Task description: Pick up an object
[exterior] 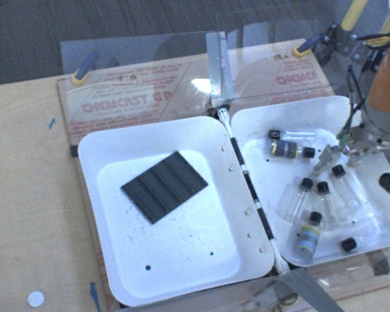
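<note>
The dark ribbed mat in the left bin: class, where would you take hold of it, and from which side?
Grip an edge or corner, probably the corner nearest the bin's back wall. The dark ribbed mat lies flat and turned at a slant on the left bin floor, too wide to span, so the end effector would likely have to come from above and pinch or lift a thin edge.

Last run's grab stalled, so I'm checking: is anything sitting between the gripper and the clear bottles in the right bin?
Nothing visible does. The gripper hangs right over the right bin, among the clear bottles with black caps lying loose around it.
</note>
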{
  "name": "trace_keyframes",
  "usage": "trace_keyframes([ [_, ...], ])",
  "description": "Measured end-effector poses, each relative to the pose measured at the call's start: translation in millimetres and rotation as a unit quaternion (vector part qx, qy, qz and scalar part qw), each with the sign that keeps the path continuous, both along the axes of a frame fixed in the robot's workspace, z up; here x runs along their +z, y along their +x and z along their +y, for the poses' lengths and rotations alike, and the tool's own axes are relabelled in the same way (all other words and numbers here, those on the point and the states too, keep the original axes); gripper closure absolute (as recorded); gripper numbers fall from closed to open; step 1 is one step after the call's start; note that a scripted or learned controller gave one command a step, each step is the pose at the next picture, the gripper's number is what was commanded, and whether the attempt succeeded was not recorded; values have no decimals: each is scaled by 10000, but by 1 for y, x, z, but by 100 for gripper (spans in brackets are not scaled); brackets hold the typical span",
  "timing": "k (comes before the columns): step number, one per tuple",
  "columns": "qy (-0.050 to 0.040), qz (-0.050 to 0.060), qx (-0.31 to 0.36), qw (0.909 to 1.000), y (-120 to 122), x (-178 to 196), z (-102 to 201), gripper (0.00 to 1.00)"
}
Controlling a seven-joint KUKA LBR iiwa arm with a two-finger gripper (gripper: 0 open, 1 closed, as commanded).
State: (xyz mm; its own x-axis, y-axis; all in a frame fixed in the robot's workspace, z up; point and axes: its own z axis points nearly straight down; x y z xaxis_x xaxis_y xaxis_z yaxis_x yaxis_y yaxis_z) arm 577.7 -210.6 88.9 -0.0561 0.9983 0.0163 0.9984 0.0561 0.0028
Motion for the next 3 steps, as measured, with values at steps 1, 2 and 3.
trace_keyframes([
  [1, -6, -12, -97, 10000, 31, 0, 0, 0],
  [2, -90, 13, 25, 10000, 90, 113, 39, 0],
  [3, -82, 26, -23, 10000, 13, 25, 23, 0],
])
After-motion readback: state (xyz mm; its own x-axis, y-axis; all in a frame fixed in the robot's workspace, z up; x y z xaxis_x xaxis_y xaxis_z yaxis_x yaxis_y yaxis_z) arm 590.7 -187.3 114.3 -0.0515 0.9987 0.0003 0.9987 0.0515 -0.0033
